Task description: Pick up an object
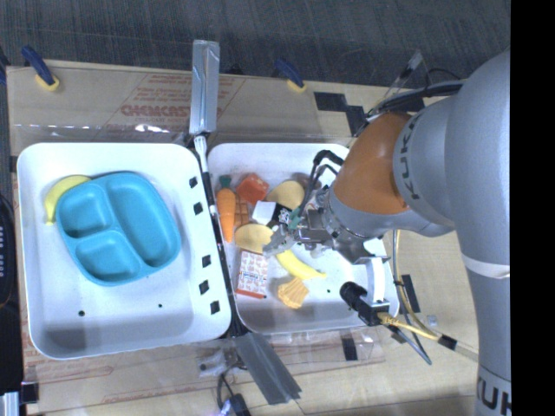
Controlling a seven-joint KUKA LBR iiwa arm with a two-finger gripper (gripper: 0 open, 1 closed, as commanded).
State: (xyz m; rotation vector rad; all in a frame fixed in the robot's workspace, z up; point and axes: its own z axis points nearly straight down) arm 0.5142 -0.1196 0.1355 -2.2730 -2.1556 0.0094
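Over the right white bin (260, 319) I see my gripper (290, 230) low among plastic play food: an orange carrot (225, 212), a pale yellow potato-shaped piece (252, 237) and a yellow banana (300, 267) just below it. Whether anything sits between them, I cannot tell. A blue divided plastic tray (117, 225) lies in the left bin (43, 319).
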